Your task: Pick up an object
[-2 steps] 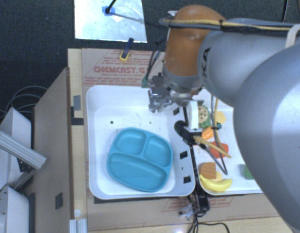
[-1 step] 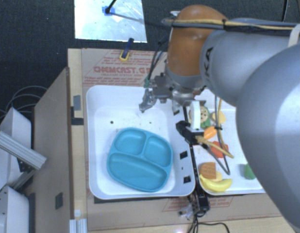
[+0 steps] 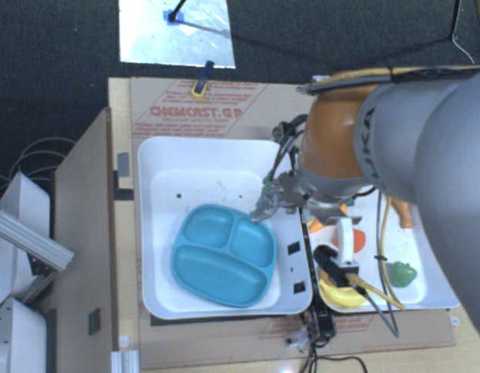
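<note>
1. Blue plastic, a divided plate (image 3: 224, 255) lies flat in the left bin (image 3: 158, 169), near its front.
2. The gripper (image 3: 265, 207) hangs over the plate's far right edge, by the wall between the bins; whether it is open or closed cannot be told.
3. The right bin (image 3: 426, 290) holds a yellow banana (image 3: 341, 295), a green toy pepper (image 3: 401, 273) and an orange piece (image 3: 356, 241), partly under the arm (image 3: 395, 130).
4. The plate's raised rim looks like the likeliest target.
</note>
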`<state>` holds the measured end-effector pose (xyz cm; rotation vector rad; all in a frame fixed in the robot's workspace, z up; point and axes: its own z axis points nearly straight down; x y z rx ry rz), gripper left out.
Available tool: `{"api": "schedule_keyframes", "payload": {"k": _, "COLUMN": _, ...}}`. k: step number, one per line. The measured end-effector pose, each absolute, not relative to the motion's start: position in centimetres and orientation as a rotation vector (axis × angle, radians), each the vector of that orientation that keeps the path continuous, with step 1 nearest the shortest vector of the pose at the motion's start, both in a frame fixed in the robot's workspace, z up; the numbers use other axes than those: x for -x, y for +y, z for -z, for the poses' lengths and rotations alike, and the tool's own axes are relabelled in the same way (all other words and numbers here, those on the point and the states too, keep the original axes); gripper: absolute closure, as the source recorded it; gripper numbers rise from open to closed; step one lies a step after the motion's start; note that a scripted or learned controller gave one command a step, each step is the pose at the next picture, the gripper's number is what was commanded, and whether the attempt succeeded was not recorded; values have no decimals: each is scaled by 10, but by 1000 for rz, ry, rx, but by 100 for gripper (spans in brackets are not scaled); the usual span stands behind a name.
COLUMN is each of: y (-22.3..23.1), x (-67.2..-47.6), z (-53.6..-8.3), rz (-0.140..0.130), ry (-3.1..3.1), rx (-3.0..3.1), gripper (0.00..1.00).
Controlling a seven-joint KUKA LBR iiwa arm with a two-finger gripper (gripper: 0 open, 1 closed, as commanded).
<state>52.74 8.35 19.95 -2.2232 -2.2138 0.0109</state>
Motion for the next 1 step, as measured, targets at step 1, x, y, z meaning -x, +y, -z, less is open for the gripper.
{"api": "schedule_keyframes", "payload": {"k": 1, "y": 184, "x": -522, "z": -175, "rz": 2, "ry": -2233, "rx": 2204, "gripper": 0}}
